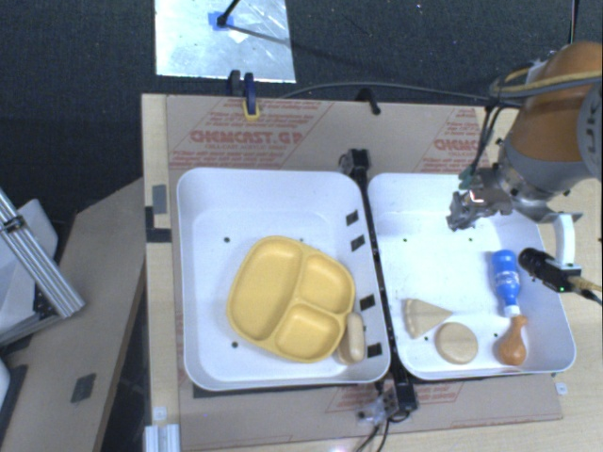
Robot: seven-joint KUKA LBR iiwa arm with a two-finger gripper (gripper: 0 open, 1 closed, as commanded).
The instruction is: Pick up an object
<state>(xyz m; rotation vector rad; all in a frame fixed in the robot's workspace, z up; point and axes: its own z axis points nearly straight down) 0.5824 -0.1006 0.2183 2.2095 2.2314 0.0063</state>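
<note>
Camera view | bench (283, 125) (brown-papered) | two white bins (283, 188) | fingers (464, 217): cannot tell | dark floor (75, 55)

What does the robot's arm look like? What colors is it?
The arm is fat and rounded, with a wide orange band over a grey part. Thin dark cables loop along its side. At its tip sits a small dark grey metal end effector with a tiny reddish light on it.
</note>
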